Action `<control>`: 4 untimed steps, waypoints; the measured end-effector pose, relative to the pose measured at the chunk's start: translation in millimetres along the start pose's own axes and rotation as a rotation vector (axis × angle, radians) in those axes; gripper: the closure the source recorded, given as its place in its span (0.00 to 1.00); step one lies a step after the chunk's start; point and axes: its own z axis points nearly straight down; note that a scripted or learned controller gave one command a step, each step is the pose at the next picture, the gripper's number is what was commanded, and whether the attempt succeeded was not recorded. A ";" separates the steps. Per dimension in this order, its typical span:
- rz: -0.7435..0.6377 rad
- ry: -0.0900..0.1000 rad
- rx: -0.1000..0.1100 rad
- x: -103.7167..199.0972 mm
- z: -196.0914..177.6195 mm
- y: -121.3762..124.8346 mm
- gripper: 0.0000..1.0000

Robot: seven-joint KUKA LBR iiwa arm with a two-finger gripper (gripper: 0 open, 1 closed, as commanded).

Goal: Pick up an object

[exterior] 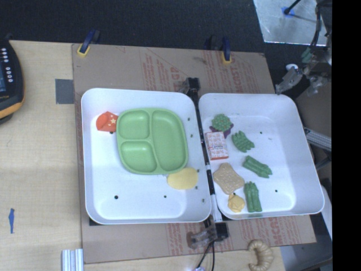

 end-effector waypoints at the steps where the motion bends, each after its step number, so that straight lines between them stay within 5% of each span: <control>1: -0.003 0.004 0.013 29.4 187.7 -2.0 0.00; 2: 0.001 0.004 0.008 64.1 178.7 -76.2 0.00; 3: 0.003 -0.004 -0.001 93.3 177.7 -116.0 0.00; 4: -0.001 -0.001 0.002 93.0 168.0 -114.6 1.00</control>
